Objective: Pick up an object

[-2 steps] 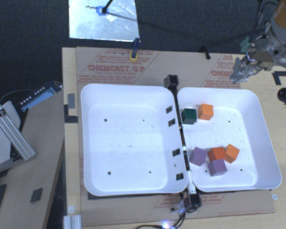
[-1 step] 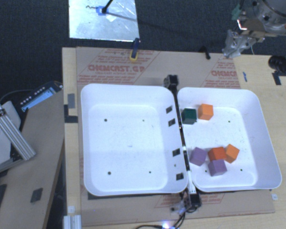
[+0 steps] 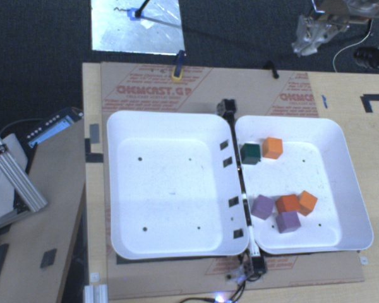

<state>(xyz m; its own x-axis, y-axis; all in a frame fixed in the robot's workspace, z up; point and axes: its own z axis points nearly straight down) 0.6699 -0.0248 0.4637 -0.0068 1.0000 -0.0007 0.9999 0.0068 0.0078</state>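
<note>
Hovering end effector (image 3: pixel 309 40) sits top right, well apart from the bins, grip state we cannot tell | blocks lie in the right bin (image 3: pixel 350 169): orange block (image 3: pixel 272 148) just beside green block (image 3: pixel 251 153), others clustered lower | we judge them light, stiff, maybe foam | take orange block across flat opposite faces.

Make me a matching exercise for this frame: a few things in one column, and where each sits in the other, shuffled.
Things:
1. green cube
2. gripper
3. yellow clip
4. lower purple cube

Places:
A. on the brown board beyond the bins
B. right bin, against the divider, beside an orange cube
C. above the dark floor, past the bench's far edge
D. right bin, nearest the front wall, in the cluster

Pairs: 1-B, 2-C, 3-A, 4-D
</note>
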